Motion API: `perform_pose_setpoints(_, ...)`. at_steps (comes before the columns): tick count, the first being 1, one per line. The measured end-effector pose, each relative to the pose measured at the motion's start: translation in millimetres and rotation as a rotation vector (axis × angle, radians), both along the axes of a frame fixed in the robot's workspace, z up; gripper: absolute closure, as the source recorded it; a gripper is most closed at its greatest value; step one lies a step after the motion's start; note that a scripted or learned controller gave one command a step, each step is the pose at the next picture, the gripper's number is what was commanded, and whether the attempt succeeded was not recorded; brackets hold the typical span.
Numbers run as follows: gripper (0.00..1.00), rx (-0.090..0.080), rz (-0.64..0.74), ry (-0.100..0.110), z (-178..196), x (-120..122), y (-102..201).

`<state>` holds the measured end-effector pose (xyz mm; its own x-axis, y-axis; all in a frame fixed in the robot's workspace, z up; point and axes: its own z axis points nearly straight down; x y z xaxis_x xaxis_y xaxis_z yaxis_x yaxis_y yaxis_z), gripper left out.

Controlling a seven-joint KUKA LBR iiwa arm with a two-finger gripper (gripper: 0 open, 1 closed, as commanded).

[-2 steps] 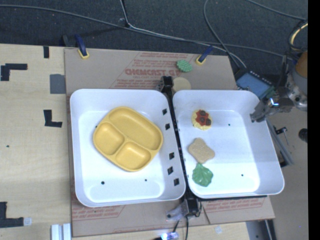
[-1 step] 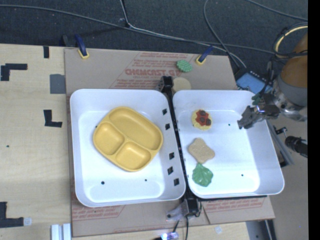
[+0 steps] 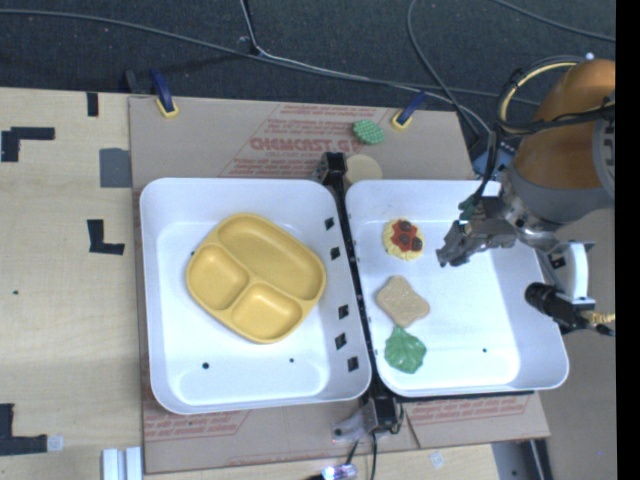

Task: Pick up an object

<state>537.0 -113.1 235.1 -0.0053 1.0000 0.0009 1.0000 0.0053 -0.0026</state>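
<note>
Three small food toys lie in the right bin [image 3: 500, 358], near its left side. A little pizza [image 3: 403, 238] with red topping is farthest back. A tan bread slice [image 3: 402, 301] lies below it, and a green leafy piece [image 3: 404, 351] sits nearest the front. My gripper [image 3: 453, 249] hangs over the right bin, just right of the pizza and apart from it. Nothing shows between its dark fingers.
The left bin [image 3: 170, 368] holds a yellow three-compartment plate [image 3: 255, 276]. A green waffle-textured toy [image 3: 368, 131] lies on the cardboard behind the bins. A black divider [image 3: 345, 268] runs between the bins. The arm's grey body and orange band [image 3: 575, 98] fill the right side.
</note>
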Motion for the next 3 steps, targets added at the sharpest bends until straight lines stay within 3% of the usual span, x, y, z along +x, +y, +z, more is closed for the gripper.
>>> perform_pose_setpoints(2,1.0,0.001,0.002,-0.001,-7,-9,102)
perform_pose_setpoints(3,1.0,0.0,0.001,0.002,-16,-30,155)
